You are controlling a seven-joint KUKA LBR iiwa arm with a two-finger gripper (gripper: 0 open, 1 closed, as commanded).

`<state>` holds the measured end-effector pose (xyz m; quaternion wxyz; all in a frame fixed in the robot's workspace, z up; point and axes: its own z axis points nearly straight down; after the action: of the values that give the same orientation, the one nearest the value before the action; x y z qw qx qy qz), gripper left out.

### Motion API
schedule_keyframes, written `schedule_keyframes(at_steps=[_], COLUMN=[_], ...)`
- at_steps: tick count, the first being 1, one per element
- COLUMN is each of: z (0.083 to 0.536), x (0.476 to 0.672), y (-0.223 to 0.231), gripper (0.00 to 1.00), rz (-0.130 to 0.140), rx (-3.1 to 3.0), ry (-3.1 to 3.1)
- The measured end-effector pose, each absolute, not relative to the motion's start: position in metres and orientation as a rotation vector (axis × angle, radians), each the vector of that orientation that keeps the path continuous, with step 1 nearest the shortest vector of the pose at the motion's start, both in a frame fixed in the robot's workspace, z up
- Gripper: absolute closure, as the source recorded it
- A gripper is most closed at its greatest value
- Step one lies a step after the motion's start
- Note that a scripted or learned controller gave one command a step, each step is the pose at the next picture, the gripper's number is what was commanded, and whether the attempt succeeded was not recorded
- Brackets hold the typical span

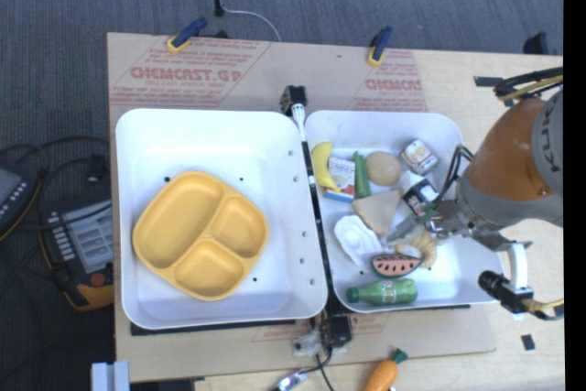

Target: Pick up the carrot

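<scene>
Over the right bin (450,131) the end effector (414,229) is poised low among the clutter, near the watermelon slice (396,265); its state cannot be told. Meanwhile the carrot (383,374) is spotted outside, on the bench's (458,339) front edge. A reach out there is called for next.

One fixed camera looked down from above at a slant, far enough back to take in the whole bench (183,73), both white bins (146,142) and dark carpet beyond, with the arm (517,165) entering from the right
</scene>
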<state>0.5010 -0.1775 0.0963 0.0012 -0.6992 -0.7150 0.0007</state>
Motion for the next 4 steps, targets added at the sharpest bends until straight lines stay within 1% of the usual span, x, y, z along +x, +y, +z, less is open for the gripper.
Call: schedule_keyframes(at_steps=[1, 2, 3, 4], z=[0.106, 0.104, 0.122, 0.089], x=[0.502, 0.489, 0.483, 0.485], y=[-0.177, -0.130, -0.109, -0.106], gripper=[1.00, 1.00, 1.00, 1.00], rz=[0.002, 0.002, 0.005, -0.001], rx=[-2.195, -2.614, -2.874, -2.536], ry=[-2.245, -1.738, -1.263, -1.862])
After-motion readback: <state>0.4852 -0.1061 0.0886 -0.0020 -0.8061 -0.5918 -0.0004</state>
